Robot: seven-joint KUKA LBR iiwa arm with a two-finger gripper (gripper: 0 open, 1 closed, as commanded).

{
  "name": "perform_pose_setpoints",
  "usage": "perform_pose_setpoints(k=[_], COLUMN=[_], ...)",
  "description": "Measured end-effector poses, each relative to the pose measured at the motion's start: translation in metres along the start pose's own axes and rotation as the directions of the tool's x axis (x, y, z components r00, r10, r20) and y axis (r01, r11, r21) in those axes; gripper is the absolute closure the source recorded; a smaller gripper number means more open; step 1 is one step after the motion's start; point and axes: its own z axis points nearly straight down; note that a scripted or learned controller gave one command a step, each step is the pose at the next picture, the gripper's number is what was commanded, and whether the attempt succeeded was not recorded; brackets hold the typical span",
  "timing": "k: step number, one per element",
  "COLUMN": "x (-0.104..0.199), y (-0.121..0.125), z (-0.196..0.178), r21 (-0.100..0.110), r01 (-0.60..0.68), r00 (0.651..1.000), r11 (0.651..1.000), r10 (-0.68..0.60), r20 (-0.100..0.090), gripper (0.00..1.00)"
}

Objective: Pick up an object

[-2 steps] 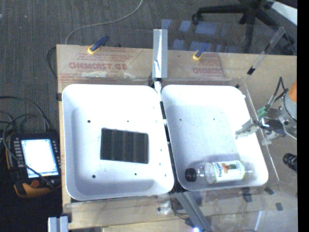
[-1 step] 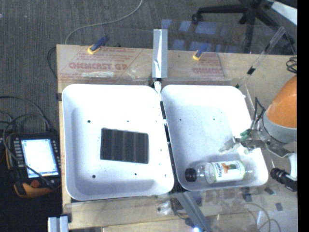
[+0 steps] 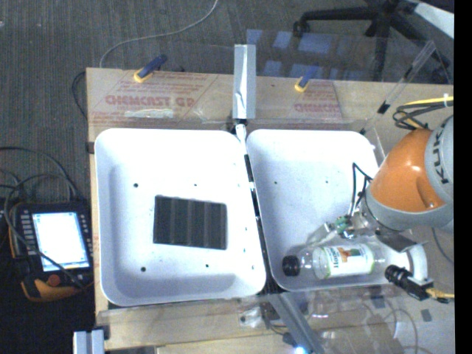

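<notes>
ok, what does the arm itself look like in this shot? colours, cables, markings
The arm has a rounded orange band with grey casing beside it, carrying part of a dark printed marking at the view's right. Thin black cables loop along its left side, and yellow and black cables arch above it. Below the band sits a white housing with a black connector. The gripper's shape is too cluttered to make out.

We saw the arm (image 3: 413, 183) enter from the right, its orange band rounded and bulky at mid-height of the picture. Below the band the grey wrist bent down and leftward, low over the near right part of the bench. The gripper (image 3: 345, 226) sat at the wrist's lower left end, small and cluttered with cabling; we could not read its fingers' state.
</notes>
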Motion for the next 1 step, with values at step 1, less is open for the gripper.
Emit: perform_pose_setpoints(k=[1], x=[-0.0307], y=[0.0299], z=[-0.0357], r21=[0.012], r01=[-0.379], r00=[0.925], r11=[0.925], r10=[0.379], r20=[-0.001], gripper=[0.0])
